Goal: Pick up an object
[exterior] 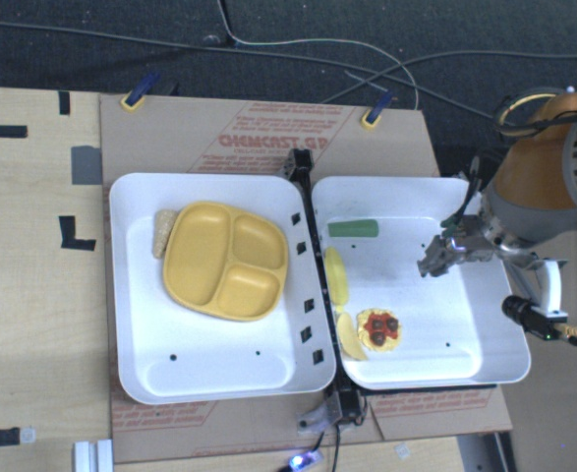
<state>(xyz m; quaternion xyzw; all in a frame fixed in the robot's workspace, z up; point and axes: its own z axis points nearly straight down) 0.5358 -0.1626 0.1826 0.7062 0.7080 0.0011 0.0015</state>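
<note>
- The gripper [435, 264] hangs over the right part of the right bin [465, 362]; its dark fingers point down and to the left, and whether they stand apart or together cannot be told from this slant. Nothing shows between them.
- Under and around the gripper the bin floor is bare white.
- The nearest things lie to its left: a green block [353, 229] flat near the bin's upper left, well apart from the gripper.
- Below that, a yellow banana-like piece [337, 278] lies along the bin's left wall.
- Toward the lower left sits a small round piece with red topping [379, 329], touching a second pale yellow slice [349, 337] on its left.
- The grey arm with its orange band [536, 170] reaches in from the right.
- In the left bin [136, 293] a yellow divided plate [226, 260] lies tilted, with a tan sponge-like piece [162, 234] tucked at its upper left edge.
</note>
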